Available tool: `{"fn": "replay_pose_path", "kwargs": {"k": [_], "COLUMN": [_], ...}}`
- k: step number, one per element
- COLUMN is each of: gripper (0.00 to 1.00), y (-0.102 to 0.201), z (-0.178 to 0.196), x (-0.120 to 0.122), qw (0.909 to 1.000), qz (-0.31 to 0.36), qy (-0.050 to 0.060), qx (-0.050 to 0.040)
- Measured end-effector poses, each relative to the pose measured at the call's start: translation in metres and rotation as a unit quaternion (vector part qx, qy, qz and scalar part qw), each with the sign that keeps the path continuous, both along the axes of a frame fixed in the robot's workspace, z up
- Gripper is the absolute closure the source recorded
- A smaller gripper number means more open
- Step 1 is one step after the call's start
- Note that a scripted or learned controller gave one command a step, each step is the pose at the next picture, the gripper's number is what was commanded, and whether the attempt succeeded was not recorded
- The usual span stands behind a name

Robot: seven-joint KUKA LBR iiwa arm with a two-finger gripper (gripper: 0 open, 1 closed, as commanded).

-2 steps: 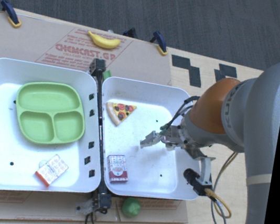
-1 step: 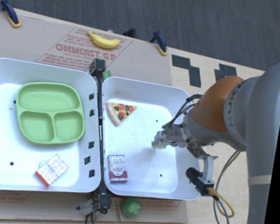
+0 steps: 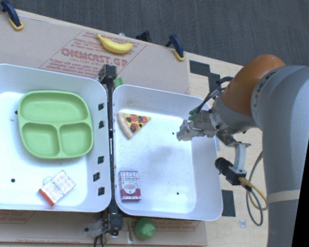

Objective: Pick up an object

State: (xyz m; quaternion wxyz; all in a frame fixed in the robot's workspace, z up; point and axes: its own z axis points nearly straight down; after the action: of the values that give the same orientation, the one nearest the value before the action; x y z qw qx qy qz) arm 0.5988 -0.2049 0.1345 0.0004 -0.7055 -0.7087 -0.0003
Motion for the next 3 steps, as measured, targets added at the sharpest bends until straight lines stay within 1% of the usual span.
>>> {"fn": "replay_pose_path", "kwargs": {"k": [1,2,3], "gripper": [1.00,0.00,0.00], "y": [-0.005,-0.005,-0.006], "z": [-0.005,-0.005,-0.043], "x": [0.058,0.058,0.003], "qw": [1.0000,1.0000,1.0000], "qz": [0.000,0.001,0.001], "qy": [0.000,0.001,0.002], "qx": [0.0002,0.0001,-0.0001]}}
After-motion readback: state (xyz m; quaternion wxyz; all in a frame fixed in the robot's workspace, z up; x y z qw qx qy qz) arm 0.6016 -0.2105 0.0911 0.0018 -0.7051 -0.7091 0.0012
